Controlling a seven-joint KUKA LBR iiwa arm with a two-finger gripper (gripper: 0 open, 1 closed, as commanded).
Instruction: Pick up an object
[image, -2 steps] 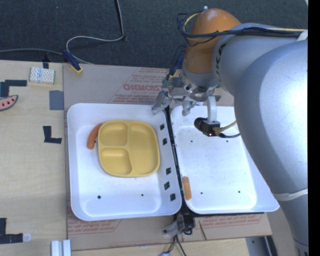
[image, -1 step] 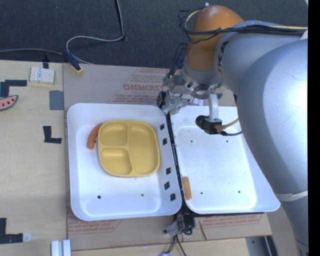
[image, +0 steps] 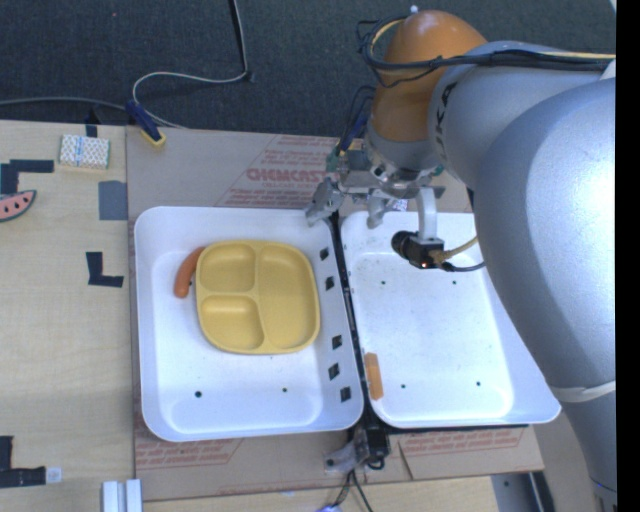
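Gripper (image: 350, 205) sits at the far end of the bench, right over the seam where the two white bins meet. Fingers look spread, one tip on each side of the divider, nothing between them. Not holding anything.

Candidates for the pick:
- yellow divided plate (image: 258, 297) in the left bin (image: 170, 400), flat, three compartments up.
- orange sausage-shaped piece (image: 185, 273) touching the plate's left rim, long axis running roughly far-to-near with a slight tilt.
- small orange piece (image: 373, 375) in the right bin (image: 470, 380), hard against the wall shared with the left bin, long axis along that wall.

Key relation: the small orange piece lies almost straight toward the near edge from the gripper, along the same seam line. My read is it's the closest target by travel, mostly one axis. Catch: it hugs the wall, so one finger has little room on that side. Closing across its short axis means fingers straddling left-right, and the wall could block the left finger.
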